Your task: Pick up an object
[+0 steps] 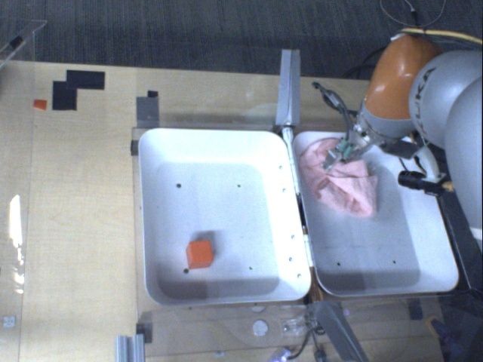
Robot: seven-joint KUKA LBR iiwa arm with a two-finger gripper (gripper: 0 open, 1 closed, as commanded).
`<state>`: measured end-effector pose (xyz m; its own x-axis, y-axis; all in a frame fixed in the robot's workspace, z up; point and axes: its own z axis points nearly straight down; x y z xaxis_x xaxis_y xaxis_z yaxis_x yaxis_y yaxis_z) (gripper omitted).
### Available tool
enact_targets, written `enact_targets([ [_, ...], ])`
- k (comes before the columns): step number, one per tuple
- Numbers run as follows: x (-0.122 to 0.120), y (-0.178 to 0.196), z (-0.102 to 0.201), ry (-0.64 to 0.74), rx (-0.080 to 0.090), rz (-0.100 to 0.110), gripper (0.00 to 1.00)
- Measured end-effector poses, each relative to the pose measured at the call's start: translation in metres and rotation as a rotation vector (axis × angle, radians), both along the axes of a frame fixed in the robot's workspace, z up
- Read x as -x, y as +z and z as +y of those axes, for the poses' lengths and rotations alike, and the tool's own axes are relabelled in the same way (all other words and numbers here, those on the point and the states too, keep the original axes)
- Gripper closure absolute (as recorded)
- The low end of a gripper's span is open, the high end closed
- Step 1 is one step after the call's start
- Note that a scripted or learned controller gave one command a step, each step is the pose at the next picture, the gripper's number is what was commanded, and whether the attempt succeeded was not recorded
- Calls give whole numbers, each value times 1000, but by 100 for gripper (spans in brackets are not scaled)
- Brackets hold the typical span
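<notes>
A crumpled pink cloth [346, 183] lies in the far left part of the right bin [392, 274]. My gripper [337, 157] is down at the cloth's upper edge and touches it, at the end of the grey arm with the orange band [396, 74]. The cloth and the gripper body hide how its tip stands. A small orange block [200, 253] rests on the floor of the left bin [226, 194], near its front left, far from the gripper.
A grey metal post [287, 89] stands at the back between the two bins. Black patches [75, 87] and a small orange square [39, 105] mark the bench at upper left. Cables [423, 176] run along the arm over the right bin's right side.
</notes>
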<state>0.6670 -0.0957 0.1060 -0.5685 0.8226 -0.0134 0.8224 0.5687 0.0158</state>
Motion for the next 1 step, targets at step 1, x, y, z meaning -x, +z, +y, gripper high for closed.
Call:
enact_targets([
  [1,-6,-14,-34,42,1,4,100],
])
